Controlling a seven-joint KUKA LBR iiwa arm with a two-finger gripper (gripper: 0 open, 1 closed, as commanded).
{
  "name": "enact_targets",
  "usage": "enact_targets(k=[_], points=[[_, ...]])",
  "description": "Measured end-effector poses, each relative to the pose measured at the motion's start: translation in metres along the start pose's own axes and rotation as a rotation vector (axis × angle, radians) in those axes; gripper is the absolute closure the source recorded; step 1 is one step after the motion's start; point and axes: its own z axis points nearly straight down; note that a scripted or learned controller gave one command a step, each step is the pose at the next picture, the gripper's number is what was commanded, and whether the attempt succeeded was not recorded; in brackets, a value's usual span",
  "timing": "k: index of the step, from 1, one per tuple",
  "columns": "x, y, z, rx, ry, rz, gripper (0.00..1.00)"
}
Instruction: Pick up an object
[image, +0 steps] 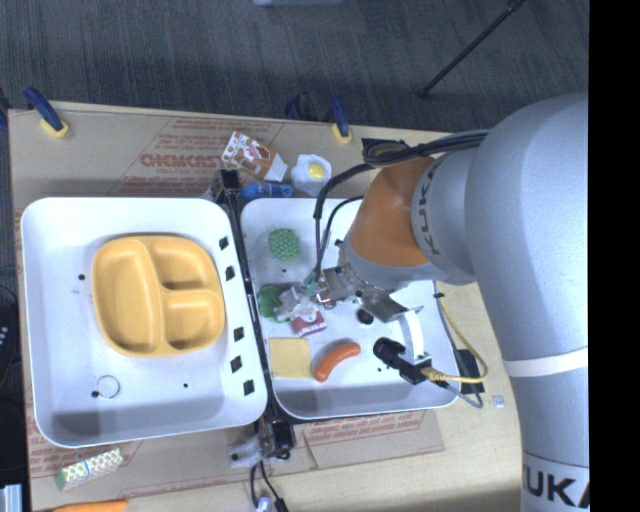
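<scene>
"KUKA" lettering on arm (520, 250); "CHEMCAST" printed on cardboard (180, 160). Gripper (312, 295) low in right bin (440, 395); grip state cannot be told.

Both bins (40, 300) white. Divided tray (158, 292) mustard yellow. Round piece (284, 243) green with dotted texture. Sausage (336, 360) orange-red. Square slice (289, 357) pale yellow. Arm (520, 200) grey, orange band (395, 225) above wrist. Clamps (45, 112) blue with yellow tips. Bench board (180, 150) tan, red print.
</scene>
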Motion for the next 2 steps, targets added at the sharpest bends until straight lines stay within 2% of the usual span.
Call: enact_targets(k=[1, 2], points=[[-0.001, 0.0, -0.01, 0.002, 0.0, -0.004, 1.0], [0.016, 0.018, -0.123, -0.004, -0.003, -0.205, 1.0]])
